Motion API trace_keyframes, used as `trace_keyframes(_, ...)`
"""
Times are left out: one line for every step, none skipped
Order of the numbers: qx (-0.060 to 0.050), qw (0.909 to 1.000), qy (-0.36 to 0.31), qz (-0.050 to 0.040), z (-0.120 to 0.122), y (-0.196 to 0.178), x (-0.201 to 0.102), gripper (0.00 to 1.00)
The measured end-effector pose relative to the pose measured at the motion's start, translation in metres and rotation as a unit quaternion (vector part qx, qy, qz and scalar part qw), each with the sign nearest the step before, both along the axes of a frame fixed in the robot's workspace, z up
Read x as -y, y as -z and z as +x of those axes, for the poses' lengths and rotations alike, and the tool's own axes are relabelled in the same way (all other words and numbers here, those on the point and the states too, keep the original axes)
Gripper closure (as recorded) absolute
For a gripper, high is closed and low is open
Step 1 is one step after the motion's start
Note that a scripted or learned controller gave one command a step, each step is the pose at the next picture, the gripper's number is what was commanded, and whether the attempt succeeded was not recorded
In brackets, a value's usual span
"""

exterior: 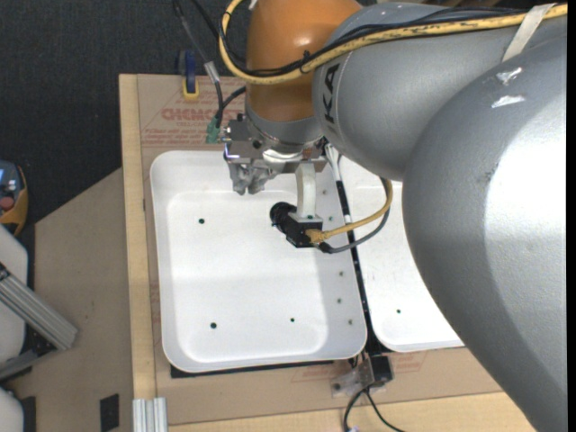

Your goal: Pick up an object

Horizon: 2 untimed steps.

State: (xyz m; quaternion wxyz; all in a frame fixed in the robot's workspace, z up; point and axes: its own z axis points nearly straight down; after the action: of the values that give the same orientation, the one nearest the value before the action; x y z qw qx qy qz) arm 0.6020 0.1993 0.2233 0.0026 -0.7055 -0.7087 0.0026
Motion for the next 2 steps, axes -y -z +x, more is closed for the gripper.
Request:
trace_keyframes(0.005,1.0000,0.003,0.0003,-0.015,-0.072,0.023,1.00)
trace_keyframes(0.006,1.0000,0.005,-0.0002,0.003,-0.121,0.094,1.00)
